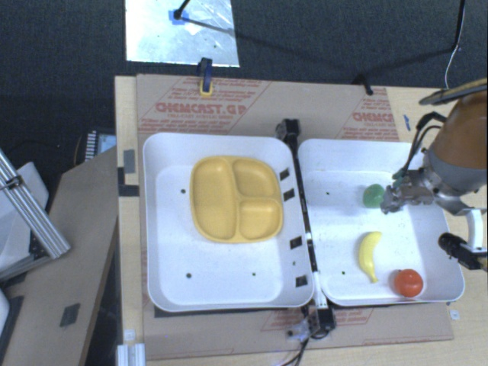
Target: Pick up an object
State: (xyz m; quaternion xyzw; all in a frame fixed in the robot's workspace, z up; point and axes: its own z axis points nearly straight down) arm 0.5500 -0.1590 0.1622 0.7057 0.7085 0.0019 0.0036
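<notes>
A yellow divided plate (235,198) lies in the left bin (164,273). In the right bin (335,280), the gripper (393,201) sits beside a green ball (373,196), above a banana (369,255) and tomato (408,282).

Small green ball (372,196) upper rt bin, yellow banana (369,255) mid rt bin, red-orange tomato (408,282) near front corner

Two white bins (164,227), one yellow plate (235,198), one banana (370,255), one green ball (373,196), one tomato (408,282)

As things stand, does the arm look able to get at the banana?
Probably yes. The banana lies apart from the green ball and tomato, in the same bin as the tool, with nothing over it.
</notes>
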